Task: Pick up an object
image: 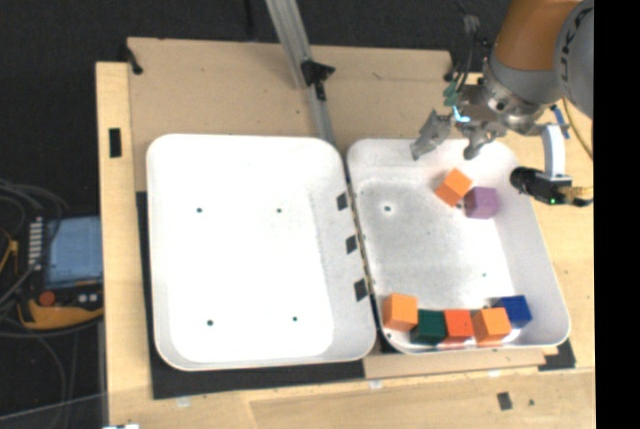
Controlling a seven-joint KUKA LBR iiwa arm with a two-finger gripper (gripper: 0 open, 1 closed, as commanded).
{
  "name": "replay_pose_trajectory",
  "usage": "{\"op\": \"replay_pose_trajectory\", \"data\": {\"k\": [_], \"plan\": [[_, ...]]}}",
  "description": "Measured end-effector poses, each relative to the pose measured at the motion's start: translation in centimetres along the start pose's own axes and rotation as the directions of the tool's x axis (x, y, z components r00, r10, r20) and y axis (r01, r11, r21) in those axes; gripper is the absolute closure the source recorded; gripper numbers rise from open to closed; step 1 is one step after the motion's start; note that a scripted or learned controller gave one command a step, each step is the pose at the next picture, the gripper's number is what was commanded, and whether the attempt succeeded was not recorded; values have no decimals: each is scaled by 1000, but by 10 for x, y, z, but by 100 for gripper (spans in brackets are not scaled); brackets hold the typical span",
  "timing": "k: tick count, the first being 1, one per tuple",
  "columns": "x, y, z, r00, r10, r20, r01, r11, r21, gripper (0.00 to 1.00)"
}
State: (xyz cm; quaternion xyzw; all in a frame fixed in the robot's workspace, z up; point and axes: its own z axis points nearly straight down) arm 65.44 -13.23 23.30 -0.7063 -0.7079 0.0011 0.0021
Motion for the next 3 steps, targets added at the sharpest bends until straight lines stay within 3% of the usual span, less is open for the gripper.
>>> {"op": "replay_pose_trajectory", "data": {"k": [1, 3], "plan": [[-1, 1, -3, 1000, -2, 3, 2, 1000, -5, 0], [10, 4, 117, 1000, -5, 3, 5, 1000, 0, 0]]}}
